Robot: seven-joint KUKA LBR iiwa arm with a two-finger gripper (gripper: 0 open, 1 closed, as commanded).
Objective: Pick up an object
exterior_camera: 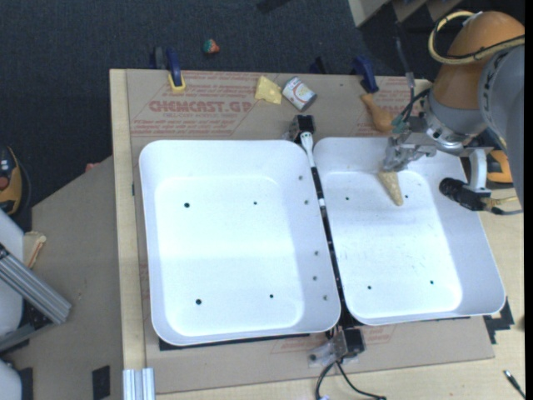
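Observation:
A tan cone-shaped piece (pixel 391 187) is in the right bin (pixel 416 265), near its far edge, pointing toward the front. My gripper (pixel 398 158) hangs directly over the cone's upper end and meets it in the view. Whether the cone rests on the bin floor or is lifted off it cannot be told. The left bin (pixel 225 240) shows only its white floor with a few dark dots.
On the bench behind the bins lie a yellow wedge (pixel 268 90), a small white-and-grey box (pixel 298 92) and an orange piece (pixel 379 111). A black-and-white tool (pixel 305 132) sits at the far end of the seam between the bins. Blue clamps (pixel 175 69) grip the bench's back edge.

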